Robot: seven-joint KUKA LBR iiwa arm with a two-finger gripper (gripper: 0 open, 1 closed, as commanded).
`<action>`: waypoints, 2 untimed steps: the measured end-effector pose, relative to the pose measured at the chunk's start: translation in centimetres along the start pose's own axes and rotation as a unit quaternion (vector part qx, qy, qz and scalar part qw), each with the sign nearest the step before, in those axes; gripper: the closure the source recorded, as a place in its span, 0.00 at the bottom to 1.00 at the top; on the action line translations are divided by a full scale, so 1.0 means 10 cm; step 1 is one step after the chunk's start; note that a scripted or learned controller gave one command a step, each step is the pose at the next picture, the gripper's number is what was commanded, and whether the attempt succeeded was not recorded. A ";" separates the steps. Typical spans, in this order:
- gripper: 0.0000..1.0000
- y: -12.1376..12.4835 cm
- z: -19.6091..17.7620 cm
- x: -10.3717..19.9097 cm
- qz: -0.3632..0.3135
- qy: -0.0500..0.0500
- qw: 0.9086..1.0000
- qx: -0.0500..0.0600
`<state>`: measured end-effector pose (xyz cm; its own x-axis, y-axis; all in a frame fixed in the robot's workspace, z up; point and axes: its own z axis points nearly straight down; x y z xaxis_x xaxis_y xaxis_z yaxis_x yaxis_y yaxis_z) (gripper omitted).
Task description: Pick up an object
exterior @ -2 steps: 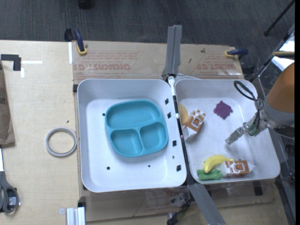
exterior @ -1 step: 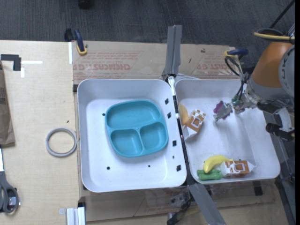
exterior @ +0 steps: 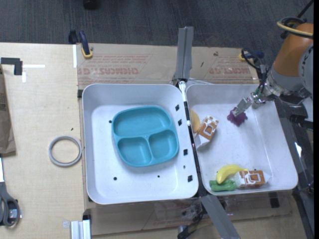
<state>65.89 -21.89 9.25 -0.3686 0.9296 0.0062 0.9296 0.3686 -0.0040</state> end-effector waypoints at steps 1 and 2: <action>0.00 -0.39 -0.31 0.12 -0.120 -0.005 0.993 -0.002; 0.00 -0.17 -0.02 0.58 -0.286 -0.006 0.958 -0.003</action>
